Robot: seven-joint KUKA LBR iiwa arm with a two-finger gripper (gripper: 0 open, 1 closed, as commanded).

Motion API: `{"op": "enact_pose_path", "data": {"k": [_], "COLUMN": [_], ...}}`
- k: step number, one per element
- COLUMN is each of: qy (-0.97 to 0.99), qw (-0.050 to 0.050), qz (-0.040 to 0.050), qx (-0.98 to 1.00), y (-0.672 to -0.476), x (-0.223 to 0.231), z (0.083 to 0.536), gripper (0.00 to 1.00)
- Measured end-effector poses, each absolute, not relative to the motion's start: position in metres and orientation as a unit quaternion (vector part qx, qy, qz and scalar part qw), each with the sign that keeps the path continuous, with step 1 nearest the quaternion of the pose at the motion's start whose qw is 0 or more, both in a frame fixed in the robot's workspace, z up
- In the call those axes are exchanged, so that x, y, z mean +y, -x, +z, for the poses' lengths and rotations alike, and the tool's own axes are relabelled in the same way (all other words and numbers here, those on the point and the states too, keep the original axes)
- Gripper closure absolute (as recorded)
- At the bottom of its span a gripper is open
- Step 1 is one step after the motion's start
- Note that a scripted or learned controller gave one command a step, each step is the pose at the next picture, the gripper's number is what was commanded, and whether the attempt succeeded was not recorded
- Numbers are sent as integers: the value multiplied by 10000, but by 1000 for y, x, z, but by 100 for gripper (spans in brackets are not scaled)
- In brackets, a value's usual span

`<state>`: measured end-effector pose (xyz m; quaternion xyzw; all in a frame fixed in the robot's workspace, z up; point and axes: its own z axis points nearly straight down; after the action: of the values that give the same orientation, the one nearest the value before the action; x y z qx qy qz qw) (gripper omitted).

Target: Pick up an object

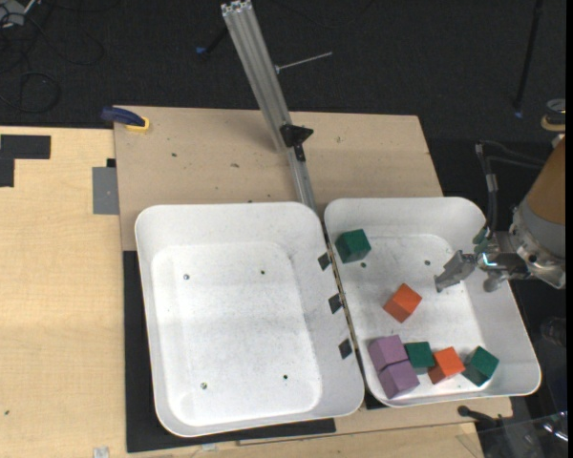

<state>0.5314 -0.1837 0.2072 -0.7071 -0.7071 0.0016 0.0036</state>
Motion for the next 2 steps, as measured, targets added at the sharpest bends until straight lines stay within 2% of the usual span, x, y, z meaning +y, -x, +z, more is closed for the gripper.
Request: {"op": "enact_pose_path", "data": {"k": [1,2], "qy": [7077,7075], "qw": [16,45], "qz": [6,21], "qx": [-7065,-7067], "y": [-532,-534], "x": [-184,-177], "z": [209,147], "gripper": [0,0]}}
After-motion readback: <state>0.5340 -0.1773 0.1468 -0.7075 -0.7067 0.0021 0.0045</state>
